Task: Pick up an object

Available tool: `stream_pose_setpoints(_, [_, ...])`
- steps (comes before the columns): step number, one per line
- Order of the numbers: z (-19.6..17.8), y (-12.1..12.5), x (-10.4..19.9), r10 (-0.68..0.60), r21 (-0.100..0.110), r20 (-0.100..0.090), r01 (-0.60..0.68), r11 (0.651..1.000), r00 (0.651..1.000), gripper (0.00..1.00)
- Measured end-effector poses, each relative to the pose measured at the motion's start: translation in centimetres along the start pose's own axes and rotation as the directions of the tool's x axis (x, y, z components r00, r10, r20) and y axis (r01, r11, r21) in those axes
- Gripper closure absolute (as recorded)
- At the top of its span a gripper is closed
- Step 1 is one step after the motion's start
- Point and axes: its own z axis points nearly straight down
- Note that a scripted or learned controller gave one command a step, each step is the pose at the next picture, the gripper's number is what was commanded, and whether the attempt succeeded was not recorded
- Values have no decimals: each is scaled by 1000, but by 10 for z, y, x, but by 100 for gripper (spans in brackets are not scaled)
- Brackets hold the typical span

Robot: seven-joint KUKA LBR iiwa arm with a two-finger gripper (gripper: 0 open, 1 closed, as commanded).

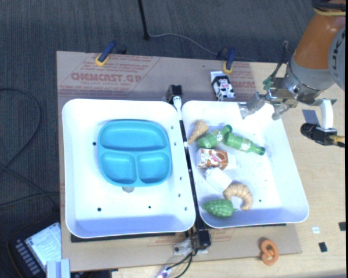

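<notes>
several small objects lie in the right bin [290, 172], the green bottle [244, 143] nearest your gripper [261, 104], which hangs over the far rim holding nothing; jaw width i cannot tell. this looks like approach: next, descend onto one.

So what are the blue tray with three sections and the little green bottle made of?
The blue three-section tray looks like moulded plastic: one even colour, rounded edges, a soft matte sheen. The small green bottle also seems plastic, probably a toy, since it looks solid green rather than see-through like glass, though the view is too small to be sure.
</notes>
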Motion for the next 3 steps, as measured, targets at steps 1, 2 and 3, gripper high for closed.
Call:
stream_pose_setpoints(1, [118,-73,26,0,-12,1,0,1000,1000,0])
stream_pose_setpoints(2, [125,-96,46,12,-48,19,-11,999,1000,0])
stream_pose_setpoints(3, [125,-137,55,15,-55,22,-13,998,1000,0])
